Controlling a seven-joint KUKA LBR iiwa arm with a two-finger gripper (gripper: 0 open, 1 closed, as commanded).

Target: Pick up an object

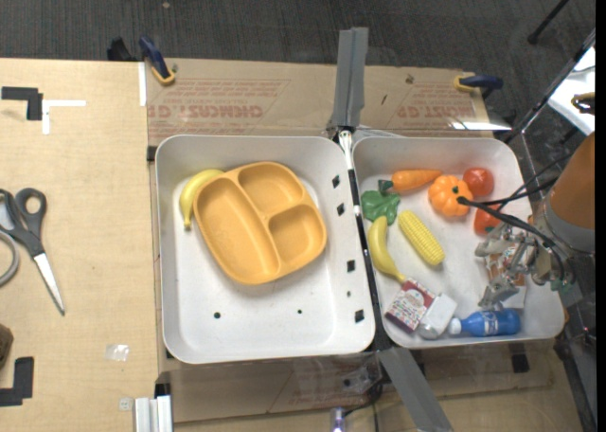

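Nearest edge, front right corner of right-hand shallow white bin [526, 167]: blue plastic bottle with white cap [488, 324], lying flat on bin floor. Long axis roughly left-right along the front wall, cap end to the left, blue body to the right. Just left of cap: small red-and-white packet [409, 309], close to or touching a pale item between the two; cannot tell which. Gripper [500, 280] directly above and behind the bottle, near the right wall, with cables trailing off to the right. Opening of the pincer: cannot tell, metalwork too cluttered; nothing seen held. Rest of right bin: yellow corn cob [419, 236] lying diagonal mid-bin; yellow plastic banana [382, 248] just left of it, curved along the left wall; green leafy piece [378, 203] at the banana's upper end; orange carrot [417, 179] at back, long axis left-right; orange pumpkin-shaped toy [450, 195] just right of the carrot; red tomato-like toy [478, 179] beside it. Left-hand shallow white bin [180, 316]: orange three-compartment plastic plate [258, 222], compartments bare, with a second yellow banana [196, 193] against its upper-left rim. On bench, well left of bins: grey-handled scissors [33, 241].
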